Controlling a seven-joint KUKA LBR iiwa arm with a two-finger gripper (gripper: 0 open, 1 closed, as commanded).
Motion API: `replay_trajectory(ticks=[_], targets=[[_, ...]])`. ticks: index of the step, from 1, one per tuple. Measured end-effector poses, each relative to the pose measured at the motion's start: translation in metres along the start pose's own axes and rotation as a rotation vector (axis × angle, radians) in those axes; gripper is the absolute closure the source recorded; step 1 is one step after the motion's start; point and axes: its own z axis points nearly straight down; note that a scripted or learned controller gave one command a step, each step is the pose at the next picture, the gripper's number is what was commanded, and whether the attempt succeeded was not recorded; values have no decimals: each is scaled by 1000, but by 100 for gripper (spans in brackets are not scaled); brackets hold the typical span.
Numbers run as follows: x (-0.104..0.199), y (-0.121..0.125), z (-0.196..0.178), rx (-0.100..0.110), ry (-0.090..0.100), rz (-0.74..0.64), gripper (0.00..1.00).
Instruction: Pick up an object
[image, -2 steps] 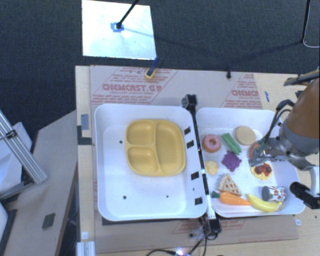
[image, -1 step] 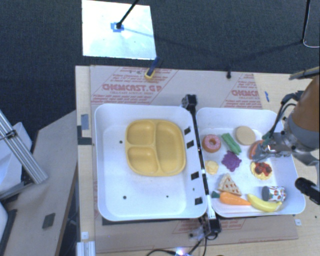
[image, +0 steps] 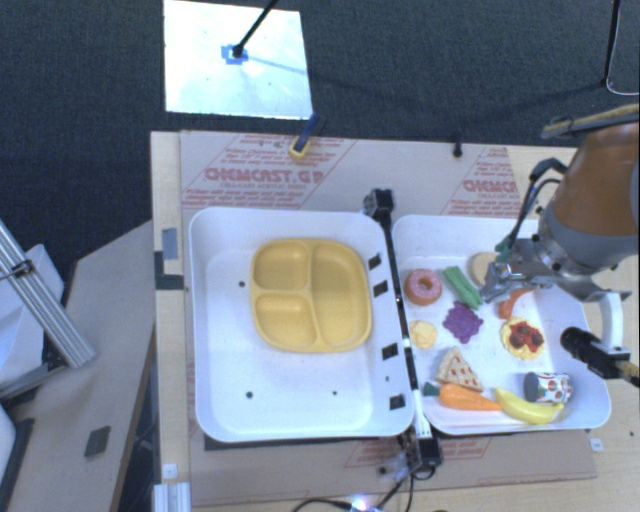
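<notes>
1. Near the right bin's (image: 600, 405) far right side, the jaws (image: 503, 285) hang low over the toy food, their tips hard to make out; whether they are spread or pressed together cannot be told.
2. Just beside them lie a green pickle-like piece (image: 462, 286) and a reddish piece (image: 511, 303), partly hidden.
3. Toward the near edge sit a purple grape bunch (image: 462, 322), small pizza (image: 524, 338), sandwich wedge (image: 458, 370), carrot (image: 468, 399), banana (image: 527, 408) and can (image: 547, 386).
4. A pink donut (image: 422, 287) lies by the divider.
5. A yellow compartment plate (image: 311, 295) sits in the left bin (image: 215, 400).
</notes>
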Motion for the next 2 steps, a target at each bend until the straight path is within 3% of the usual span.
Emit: replay_trajectory(ticks=[2], targets=[[59,88,-4,-2,0,0,100]])
